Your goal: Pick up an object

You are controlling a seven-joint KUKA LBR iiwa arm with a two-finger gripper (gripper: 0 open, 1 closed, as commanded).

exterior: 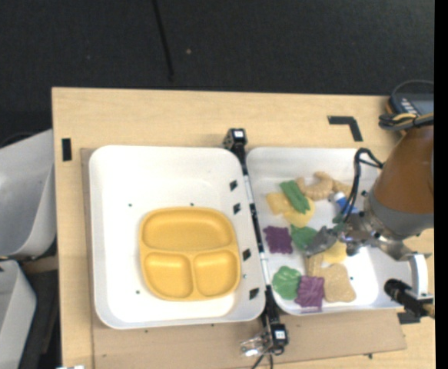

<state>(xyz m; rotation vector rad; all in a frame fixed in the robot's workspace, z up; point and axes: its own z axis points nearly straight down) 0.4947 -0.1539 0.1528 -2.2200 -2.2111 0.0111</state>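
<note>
The gripper [333,237] hangs low inside the right bin [263,164], over the middle of a heap of small toy foods; whether it is released or clenched on something cannot be told, since its tip is dark and merges with the pieces beneath. Just under and to its left lies a dark green piece [303,237], the likeliest target, with a purple piece [278,240] a little farther left. Above and left of the gripper sit a green strip [293,195] on a yellow piece [302,214], and a tan piece [320,184] beyond them. Below it lie a tan slab [339,286], a second purple piece [311,291] and a round green piece [287,281]. These look like light, rubbery or plastic toys, probably slightly yielding and not fragile; the dark green piece would best be taken across its narrow width, where its edges stand free of neighbours. Crowding is the main trouble: pieces touch or overlap, so a neighbour may be dragged along. The bin's divider wall is well to the left, its near wall below, leaving fair room straight up. Far left, the other bin [116,175] holds a yellow tray [188,252], and both bins rest on the desk [170,114].
</note>
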